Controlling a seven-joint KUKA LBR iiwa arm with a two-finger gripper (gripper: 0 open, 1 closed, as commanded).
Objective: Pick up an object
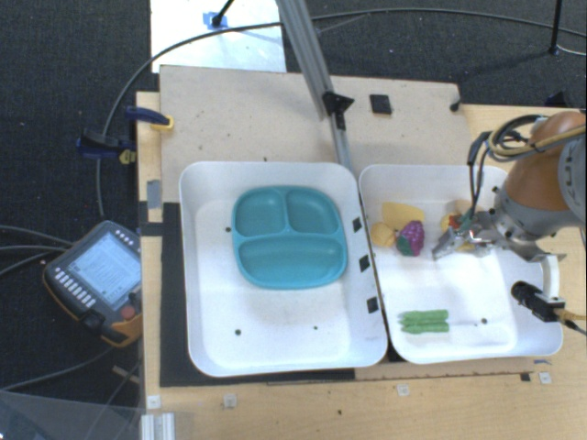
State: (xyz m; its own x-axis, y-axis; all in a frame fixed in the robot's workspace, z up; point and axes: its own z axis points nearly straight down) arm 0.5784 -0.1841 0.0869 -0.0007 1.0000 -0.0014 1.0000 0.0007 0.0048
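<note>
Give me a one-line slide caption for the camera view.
Arm's pincer low in the right bin beside purple and yellow toys; teal divided plate in the left bin.

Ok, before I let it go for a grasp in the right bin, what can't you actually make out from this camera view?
- Pincer: too small and blurred to tell whether it is open or shut, or touching anything.
- Yellow and red item near the pincer: partly covered by the wrist; its identity is unclear.
- Purple object and yellow pieces: they overlap and are too blurred to name.
- Green object: too blurred to name.
- Arm: cut off by the right edge.
</note>
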